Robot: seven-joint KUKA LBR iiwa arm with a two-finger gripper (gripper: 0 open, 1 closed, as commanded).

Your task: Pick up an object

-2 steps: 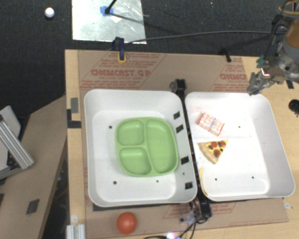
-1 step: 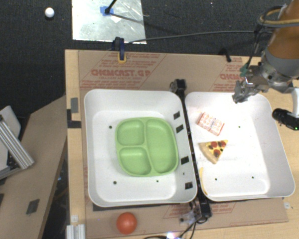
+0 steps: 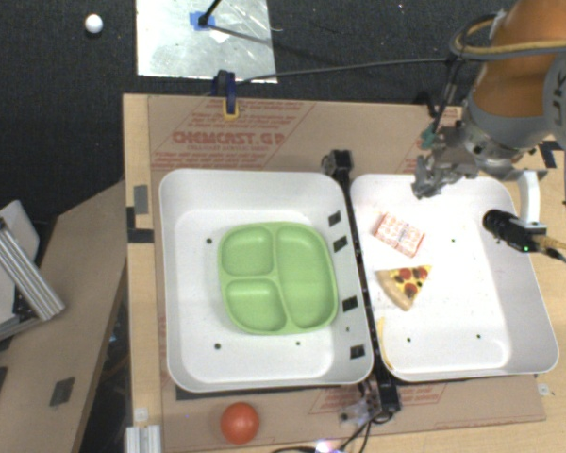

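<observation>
Over the far part of the right bin [image 3: 481, 333], close to its far rim: the claw [image 3: 430, 183], hanging below the grey wrist and the orange band, pointing down. Cannot tell whether open or closed; too small and dark against the white floor to judge. Holds nothing that can be made out, and touches neither of the two things lying below.

Just nearer than the claw and a little toward the view's left, flat on the bin floor: a pink-and-white wafer block [image 3: 398, 234]. Lies apart from the claw, with the long axis slanting from the view's far left to near right.

Nearer again, close beside the wafer block but not touching: a toy pizza slice [image 3: 406, 285], yellow with red spots. Turns the broad edge toward the far side and the tip toward the near rim, with the long axis running roughly far to near. Sits in the left half of the right bin, near the divider between the bins.

In the middle of the left bin [image 3: 189, 215]: a green divided plate [image 3: 276, 277] with three compartments, flat on the floor.

On the desk [image 3: 264, 121], in front of the left bin's near rim: a red-orange ball [image 3: 240, 422], well apart from the claw.

Beyond the desk, on the dark ground: a silvery foil sheet [image 3: 170, 26] and, to its left, a small white ball [image 3: 94, 24].
</observation>
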